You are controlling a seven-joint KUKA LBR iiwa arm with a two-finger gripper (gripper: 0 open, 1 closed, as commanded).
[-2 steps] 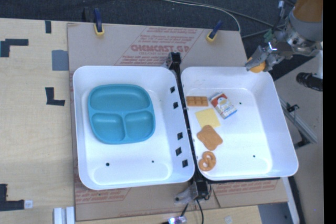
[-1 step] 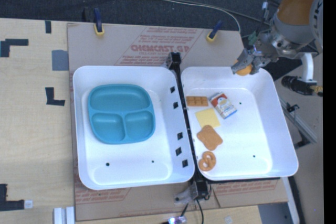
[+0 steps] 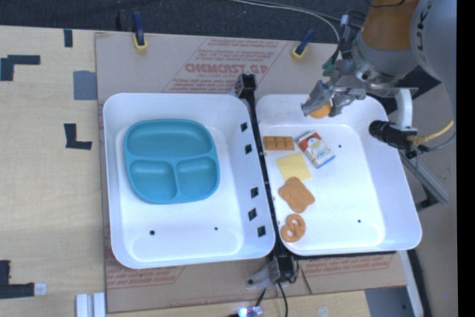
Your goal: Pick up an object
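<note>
Between the gripper's (image 3: 324,106) two fingers, over the back of the right bin (image 3: 386,223), sits a small orange object (image 3: 320,111), and the fingers are clamped on it, lifted clear of the rest. Just below and left lie five more items: one brown wafer (image 3: 279,143), one red-and-white carton (image 3: 315,148), one yellow cheese slice (image 3: 294,166), one orange toast-shaped piece (image 3: 297,194), one pretzel (image 3: 292,227). In the left bin (image 3: 119,219), one blue divided tray (image 3: 172,161) with three compartments. Red print on the cardboard (image 3: 215,63) behind is too blurred to read.
</note>
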